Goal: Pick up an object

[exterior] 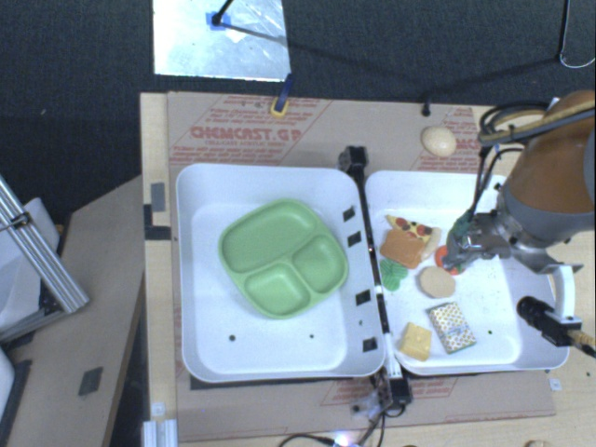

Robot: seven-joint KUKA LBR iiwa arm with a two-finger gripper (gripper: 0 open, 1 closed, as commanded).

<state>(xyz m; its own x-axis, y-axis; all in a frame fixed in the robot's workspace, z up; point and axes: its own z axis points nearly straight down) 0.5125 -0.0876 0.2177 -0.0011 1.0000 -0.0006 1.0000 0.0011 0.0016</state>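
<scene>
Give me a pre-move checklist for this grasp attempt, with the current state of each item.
1. Gripper over the right bin: ok.
2. Red item beside the gripper, a likely target: ok.
3. Object seen between the fingers: not ok.
4. Finger state: cannot tell.
5. Round tan piece close by, may get bumped: not ok.
6. Green tray in the left bin, clear of the arm: ok.

Claw (453, 255) over red item (441, 258); green tray (282, 257) in left bin (200, 250).

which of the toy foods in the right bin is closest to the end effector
The round tan piece, just below the end effector; the pizza slice, green piece and yellow wedge lie farther off.
</scene>
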